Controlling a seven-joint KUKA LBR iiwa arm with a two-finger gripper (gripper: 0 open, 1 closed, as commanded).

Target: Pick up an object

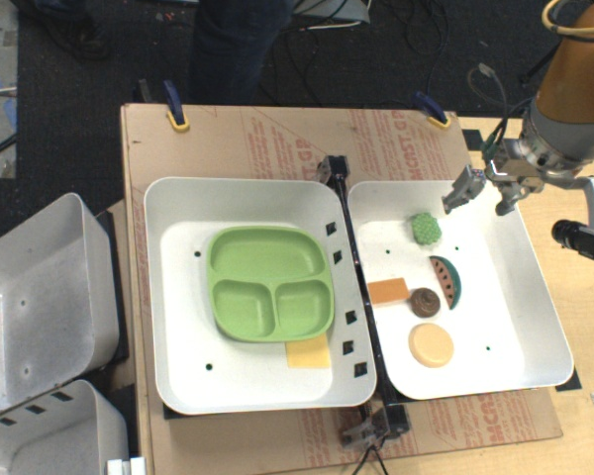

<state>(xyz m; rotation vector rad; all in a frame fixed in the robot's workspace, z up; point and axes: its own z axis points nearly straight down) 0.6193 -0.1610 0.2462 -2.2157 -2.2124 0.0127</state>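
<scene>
The right bin (535, 295) holds a green broccoli-like piece (426, 229), a watermelon slice (446, 279), an orange block (387, 291), a dark brown round piece (425, 303) and a tan disc (431, 345). My gripper (485, 195) hangs above the bin's far edge, up and to the right of the broccoli piece. Its two fingers stand apart, open, with nothing between them.
The left bin (178, 216) bears a green divided tray (271, 283) and a yellow square (308, 353) at the tray's near edge. A black divider (354, 285) runs between the bins. Grey bins (40, 295) stand off the bench at the left.
</scene>
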